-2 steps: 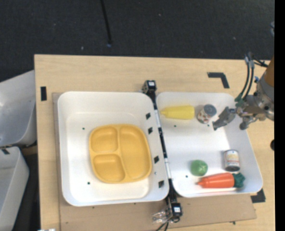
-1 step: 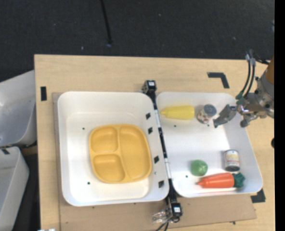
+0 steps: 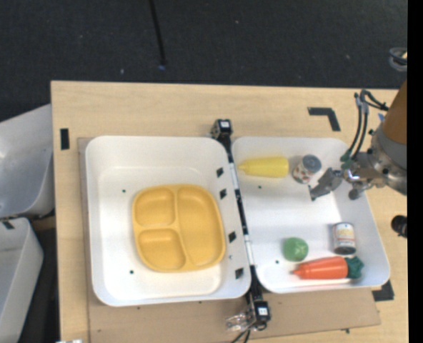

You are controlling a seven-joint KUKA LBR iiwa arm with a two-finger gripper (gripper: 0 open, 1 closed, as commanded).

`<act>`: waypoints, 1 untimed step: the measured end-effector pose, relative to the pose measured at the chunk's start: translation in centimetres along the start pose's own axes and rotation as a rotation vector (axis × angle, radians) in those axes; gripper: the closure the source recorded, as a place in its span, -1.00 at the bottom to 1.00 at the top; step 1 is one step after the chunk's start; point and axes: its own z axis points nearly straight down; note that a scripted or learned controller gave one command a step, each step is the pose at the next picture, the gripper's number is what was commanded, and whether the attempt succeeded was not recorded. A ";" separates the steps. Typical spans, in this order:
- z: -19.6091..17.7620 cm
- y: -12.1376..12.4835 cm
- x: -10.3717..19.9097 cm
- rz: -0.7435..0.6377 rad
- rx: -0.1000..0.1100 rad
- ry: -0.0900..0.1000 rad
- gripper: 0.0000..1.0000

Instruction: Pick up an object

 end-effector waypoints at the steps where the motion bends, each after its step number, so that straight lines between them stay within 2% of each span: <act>1: 6.0 -0.1 0.6 0.001 0.002 0.001 -1.00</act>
